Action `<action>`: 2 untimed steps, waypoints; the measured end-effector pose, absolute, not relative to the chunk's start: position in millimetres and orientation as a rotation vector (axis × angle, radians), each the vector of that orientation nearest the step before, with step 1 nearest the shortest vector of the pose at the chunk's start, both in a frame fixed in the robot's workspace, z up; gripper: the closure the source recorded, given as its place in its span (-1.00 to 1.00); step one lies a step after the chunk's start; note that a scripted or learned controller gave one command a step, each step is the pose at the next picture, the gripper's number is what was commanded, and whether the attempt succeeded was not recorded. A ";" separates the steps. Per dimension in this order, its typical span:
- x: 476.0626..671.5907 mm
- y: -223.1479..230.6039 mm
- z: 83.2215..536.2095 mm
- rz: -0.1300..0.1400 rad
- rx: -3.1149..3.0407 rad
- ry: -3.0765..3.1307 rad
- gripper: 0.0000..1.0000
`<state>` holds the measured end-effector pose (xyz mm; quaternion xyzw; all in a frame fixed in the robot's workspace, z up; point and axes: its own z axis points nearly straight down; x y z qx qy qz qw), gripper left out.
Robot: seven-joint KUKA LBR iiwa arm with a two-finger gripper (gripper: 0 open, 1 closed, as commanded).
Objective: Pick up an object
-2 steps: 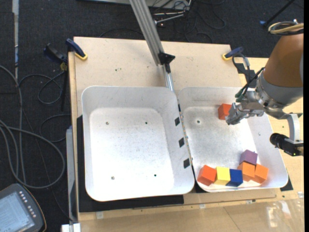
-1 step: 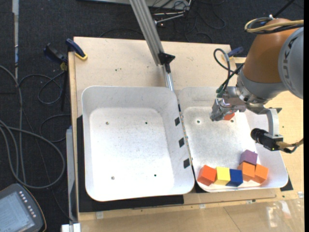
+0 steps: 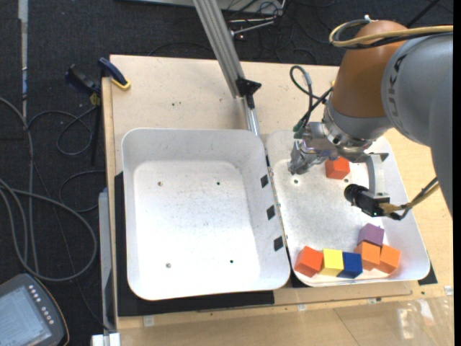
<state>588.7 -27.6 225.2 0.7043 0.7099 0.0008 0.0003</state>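
The arm [image 3: 392, 63] enters from the right side of the bench [image 3: 180, 107] and bends down over the right bin [image 3: 317, 215]. Its orange band sits directly above the wrist. The gripper [image 3: 301, 161] hangs over the far left part of the right bin, close to the wall shared with the left bin [image 3: 191, 211]. Its lower end is dark and seen nearly end-on, so whether it is wide, narrow or holding anything cannot be told from this view.

Objects in the right bin:
- One orange-red block [image 3: 336, 168] lies just beside the gripper, toward the bin's far edge, partly overlapped by the wrist hardware. Contact between block and gripper cannot be confirmed.
- A row of blocks lies along the near edge: an orange block [image 3: 310, 260] nearest the near left corner, then a yellow block [image 3: 333, 261], then a blue block [image 3: 352, 264], each touching the next.
- Toward the near right corner, a purple block [image 3: 372, 233] sits just behind two more orange blocks [image 3: 379, 255].
- A black fitting [image 3: 364, 199] with a cable hangs over the middle of the bin, near its right edge.

The left bin's floor shows small dark specks. A metal strut [image 3: 220, 38] crosses the far edge of the bench at a slant. A blue and yellow clamp [image 3: 108, 74] rests at the bench's far left corner.
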 end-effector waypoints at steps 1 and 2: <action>612.3 23.6 231.3 0.006 2.212 2.229 1.00; 624.5 82.8 241.3 0.007 2.212 2.230 1.00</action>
